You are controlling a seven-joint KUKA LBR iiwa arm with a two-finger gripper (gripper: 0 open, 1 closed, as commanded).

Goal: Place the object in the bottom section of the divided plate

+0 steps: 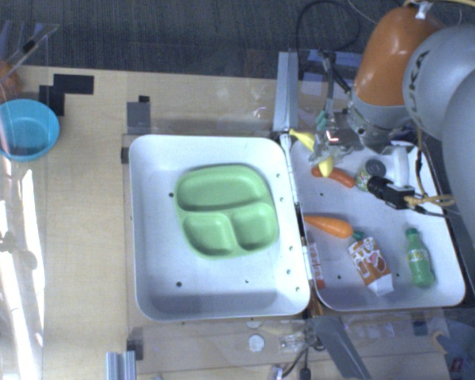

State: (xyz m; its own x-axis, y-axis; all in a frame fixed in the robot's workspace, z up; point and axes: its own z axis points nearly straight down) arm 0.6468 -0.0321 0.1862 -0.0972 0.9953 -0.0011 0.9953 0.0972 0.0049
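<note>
The gripper (326, 145) is hanging over a banana (304, 140), maybe to grab it; I cannot tell how its jaws are set.

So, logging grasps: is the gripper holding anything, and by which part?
Cannot be told: the gripper sits low over a banana in the right bin, hiding any hold.

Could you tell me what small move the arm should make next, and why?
Probably a short descent onto the yellow toy under the gripper in the right bin. The gripper sits over that bin's upper left corner, while the green divided plate in the left bin has nothing in its sections. Whether the toy is already gripped, I cannot tell.
</note>
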